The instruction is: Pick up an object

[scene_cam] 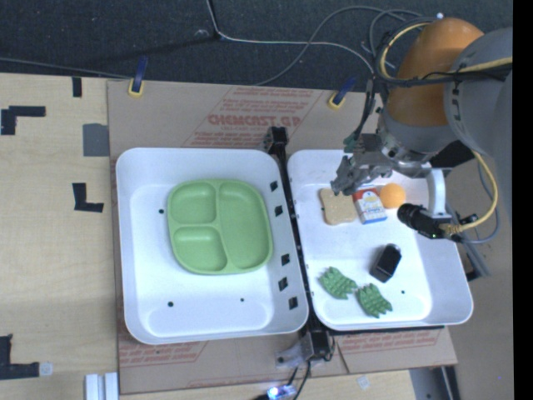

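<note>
Green leafy pieces [354,292] and black block [386,262] sit well below the claw [353,176], which hovers just above-left of the tan cracker [336,207], small box [370,206] beside it; finger state can't be told.

Fixed above the bench, looking down at a slant. Takes in both white bins side by side: left bin [133,248] near the middle of the frame, right bin [441,298] just beside it toward the right. Far enough back to catch the whole cardboard sheet [241,115] under the bins, wooden bench top [50,240] at the left, and dark floor [100,15] with cables along the top edge. Arm [441,73] enters from the upper right, large and close to the lens. Single view, nothing shared with another.
</note>
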Robot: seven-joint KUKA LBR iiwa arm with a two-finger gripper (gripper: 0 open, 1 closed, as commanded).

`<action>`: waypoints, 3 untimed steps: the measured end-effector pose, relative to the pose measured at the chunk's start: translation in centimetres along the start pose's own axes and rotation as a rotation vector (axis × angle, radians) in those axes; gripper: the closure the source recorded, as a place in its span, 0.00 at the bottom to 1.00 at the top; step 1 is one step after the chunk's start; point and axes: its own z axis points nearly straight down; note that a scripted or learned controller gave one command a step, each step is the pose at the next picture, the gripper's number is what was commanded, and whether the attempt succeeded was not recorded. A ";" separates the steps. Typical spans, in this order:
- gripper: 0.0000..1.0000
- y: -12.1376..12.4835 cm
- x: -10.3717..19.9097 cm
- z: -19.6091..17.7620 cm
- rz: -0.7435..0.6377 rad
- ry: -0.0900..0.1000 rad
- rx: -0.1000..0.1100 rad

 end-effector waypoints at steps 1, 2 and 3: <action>1.00 1.9 4.6 -0.8 0.000 0.000 -0.001; 1.00 3.4 9.7 -1.4 0.000 0.001 -0.001; 1.00 5.7 13.8 -0.4 0.002 -0.001 0.000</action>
